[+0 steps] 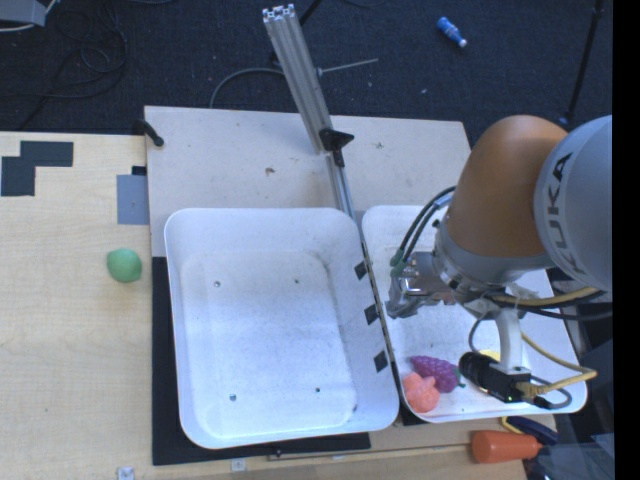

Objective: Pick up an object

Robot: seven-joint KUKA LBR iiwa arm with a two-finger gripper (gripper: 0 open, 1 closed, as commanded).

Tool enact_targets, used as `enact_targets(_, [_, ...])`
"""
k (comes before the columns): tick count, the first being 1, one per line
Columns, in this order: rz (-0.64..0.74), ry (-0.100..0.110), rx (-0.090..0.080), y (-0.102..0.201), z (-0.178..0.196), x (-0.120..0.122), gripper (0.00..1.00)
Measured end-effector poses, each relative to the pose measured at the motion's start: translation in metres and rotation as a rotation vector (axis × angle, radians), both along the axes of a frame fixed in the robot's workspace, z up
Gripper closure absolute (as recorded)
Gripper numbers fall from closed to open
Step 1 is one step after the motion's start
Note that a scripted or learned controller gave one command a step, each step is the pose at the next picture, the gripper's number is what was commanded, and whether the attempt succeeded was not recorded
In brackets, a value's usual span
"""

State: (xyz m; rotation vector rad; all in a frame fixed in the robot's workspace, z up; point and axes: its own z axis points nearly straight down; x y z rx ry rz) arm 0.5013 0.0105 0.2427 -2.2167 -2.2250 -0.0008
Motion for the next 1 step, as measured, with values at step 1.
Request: enact_targets(1, [0.0,0.002,0.0,0.0568,-0.0151,-0.0049,1.0])
